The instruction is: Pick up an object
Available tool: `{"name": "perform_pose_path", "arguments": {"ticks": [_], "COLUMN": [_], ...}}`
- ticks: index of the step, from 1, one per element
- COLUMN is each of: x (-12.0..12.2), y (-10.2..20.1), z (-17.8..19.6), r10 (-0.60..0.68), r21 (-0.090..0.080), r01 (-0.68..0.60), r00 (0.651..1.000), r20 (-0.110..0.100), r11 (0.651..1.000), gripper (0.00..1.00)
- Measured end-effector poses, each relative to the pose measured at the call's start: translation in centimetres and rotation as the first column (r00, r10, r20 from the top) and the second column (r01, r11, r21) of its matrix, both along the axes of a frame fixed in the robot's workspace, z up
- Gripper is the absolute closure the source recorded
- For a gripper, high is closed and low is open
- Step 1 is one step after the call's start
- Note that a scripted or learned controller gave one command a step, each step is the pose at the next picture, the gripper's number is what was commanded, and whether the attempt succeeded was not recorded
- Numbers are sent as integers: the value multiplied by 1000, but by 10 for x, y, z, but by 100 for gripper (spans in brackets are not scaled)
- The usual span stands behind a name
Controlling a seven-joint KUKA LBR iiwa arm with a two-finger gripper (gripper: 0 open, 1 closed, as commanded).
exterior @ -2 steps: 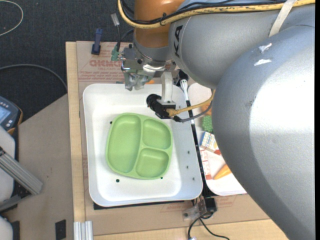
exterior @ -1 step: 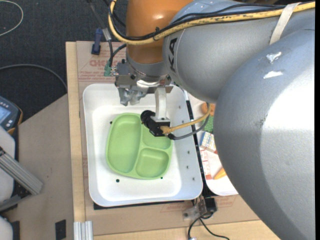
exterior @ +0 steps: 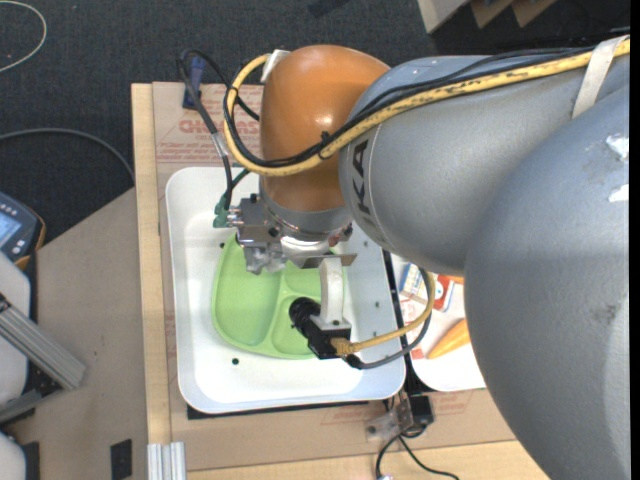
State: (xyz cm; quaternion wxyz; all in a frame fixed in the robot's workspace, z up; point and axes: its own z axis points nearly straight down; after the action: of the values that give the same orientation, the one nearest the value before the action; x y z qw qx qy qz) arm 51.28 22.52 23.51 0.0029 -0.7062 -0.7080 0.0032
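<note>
1. Green tray (exterior: 240, 303), a light green sectioned dish, is the object we take as the one to pick up; it lies flat on the floor of the left white bin (exterior: 190, 268), toward the bin's middle and right side.
2. We see the arm (exterior: 500, 168) enter from the right and cover much of the right bin (exterior: 450, 363), where only a corner with orange and printed items (exterior: 440, 313) is exposed.
3. We locate the orange band (exterior: 310, 108) directly above the left bin, with the wrist hardware below it.
4. We place the claw (exterior: 268, 260) over the upper edge of the green tray. The wrist hides its tips, so we cannot tell whether it is apart, together or clamped on anything.
5. We note a yellow cable (exterior: 420, 88) along the arm and a black connector (exterior: 312, 330) above the tray's right part.
6. We see the bins resting on a cardboard-covered worktop (exterior: 155, 168).
</note>
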Motion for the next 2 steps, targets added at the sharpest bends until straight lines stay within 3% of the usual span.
{"name": "perform_pose_path", "arguments": {"ticks": [1, 2], "x": [17, -29], "y": [-1, -1], "z": [310, 188], "r10": [-1, -1], "r21": [8, -5], "r01": [1, 1], "r00": [1000, 1000], "r20": [27, -5], "r11": [1000, 1000], "gripper": [100, 100]}}
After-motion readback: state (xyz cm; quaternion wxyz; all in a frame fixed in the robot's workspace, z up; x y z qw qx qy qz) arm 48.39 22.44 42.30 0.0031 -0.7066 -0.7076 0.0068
